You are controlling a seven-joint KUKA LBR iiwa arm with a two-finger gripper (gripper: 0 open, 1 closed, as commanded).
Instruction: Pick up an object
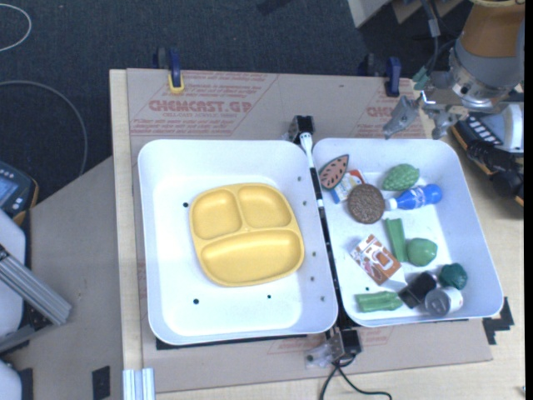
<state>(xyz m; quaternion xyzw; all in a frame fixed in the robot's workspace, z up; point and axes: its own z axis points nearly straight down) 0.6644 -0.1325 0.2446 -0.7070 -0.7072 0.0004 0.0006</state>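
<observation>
I see my arm (491, 32) near the right bin's (479, 223) far corner: an orange band over a grey metal wrist, with a small grey gripper (405, 115).

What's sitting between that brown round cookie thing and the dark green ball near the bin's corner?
In the camera view, between the brown disc and dark green ball lie a green stick and a light green lump.

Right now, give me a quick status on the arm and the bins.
Gripper above right bin's far edge, holding nothing. Toys untouched in right bin. Yellow plate alone in left bin.
</observation>
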